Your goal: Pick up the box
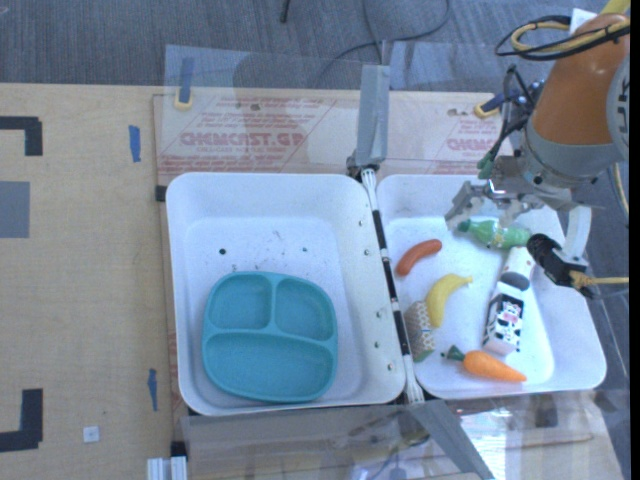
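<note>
The box, a small white carton with black cow patches and a dark top, lies lengthwise in the right bin, toward its right side. My gripper hangs over the far part of that bin, up and slightly left of the box and apart from it. A green bottle-like toy lies right under the gripper, between it and the box.
A red sausage, a yellow banana, an orange carrot and a small brown bar also lie in the right bin. The left bin holds a teal divided plate. Yellow cables hang off the arm's wrist.
</note>
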